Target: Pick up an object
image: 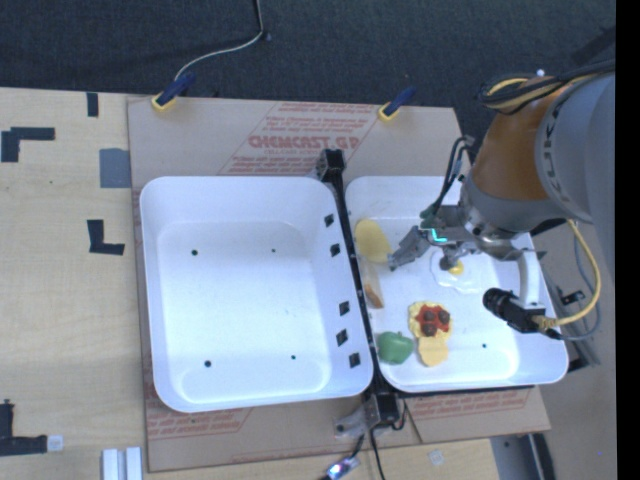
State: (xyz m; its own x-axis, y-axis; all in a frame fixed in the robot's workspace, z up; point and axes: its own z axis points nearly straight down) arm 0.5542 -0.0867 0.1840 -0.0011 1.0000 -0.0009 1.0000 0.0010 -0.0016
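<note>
My gripper hangs over the middle of the right bin, open, with nothing between its fingers. One grey finger points down-left toward a pale yellow object lying by the bin's left wall. Below the gripper lie a yellow piece topped with red, another yellow piece and a green object. A small tan piece rests against the divider. A small yellow bit shows just under the wrist.
The left bin sits beside the right one, with a black divider between them. Both stand on a cardboard sheet held by blue clamps. A black cable connector and yellow cable hang off the arm at the right.
</note>
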